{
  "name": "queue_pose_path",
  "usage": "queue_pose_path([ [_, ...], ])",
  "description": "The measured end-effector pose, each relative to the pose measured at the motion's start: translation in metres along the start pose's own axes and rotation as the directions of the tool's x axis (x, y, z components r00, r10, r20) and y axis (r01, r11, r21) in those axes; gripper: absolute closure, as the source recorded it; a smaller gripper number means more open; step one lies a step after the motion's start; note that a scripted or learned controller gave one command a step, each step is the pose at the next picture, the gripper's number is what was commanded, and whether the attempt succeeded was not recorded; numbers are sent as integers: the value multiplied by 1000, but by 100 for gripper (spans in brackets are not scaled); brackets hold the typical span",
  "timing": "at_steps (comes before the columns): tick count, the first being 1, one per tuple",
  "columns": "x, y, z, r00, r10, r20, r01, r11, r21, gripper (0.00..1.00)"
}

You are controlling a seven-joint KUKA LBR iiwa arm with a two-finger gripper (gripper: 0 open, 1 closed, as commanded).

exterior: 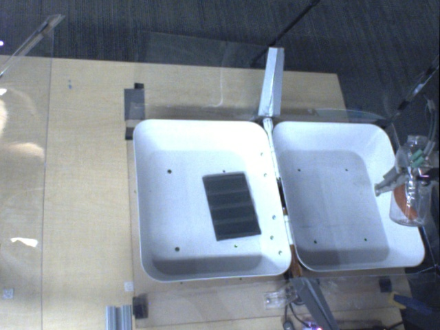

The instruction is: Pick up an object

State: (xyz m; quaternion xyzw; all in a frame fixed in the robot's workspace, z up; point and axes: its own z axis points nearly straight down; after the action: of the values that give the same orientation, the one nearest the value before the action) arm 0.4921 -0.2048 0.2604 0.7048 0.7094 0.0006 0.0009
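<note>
A dark ribbed rectangular pad (232,205) lies flat near the middle of the left bin (155,143). The gripper (411,184) hovers over the right bin's (330,139) far edge, well apart from the pad; its grip cannot be told.

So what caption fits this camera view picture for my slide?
Dark ribbed slab lies in the left bin; gripper waits by the right bin.

A dark ribbed rectangular pad (232,205) lies flat, slightly askew, mid-left bin (148,184).

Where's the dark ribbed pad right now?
The dark ribbed pad lies flat in the left bin, right of its centre, near the divider between the bins.
</note>
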Motion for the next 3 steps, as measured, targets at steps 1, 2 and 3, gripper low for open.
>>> queue_pose_path([
  [1, 61, 20, 30, 976, 218, -1, -218, 976, 1, 0],
  [2, 34, 36, 165, 959, 284, 0, -284, 959, 2, 0],
  [3, 36, 37, 155, 959, 283, -1, -283, 959, 1, 100],
])
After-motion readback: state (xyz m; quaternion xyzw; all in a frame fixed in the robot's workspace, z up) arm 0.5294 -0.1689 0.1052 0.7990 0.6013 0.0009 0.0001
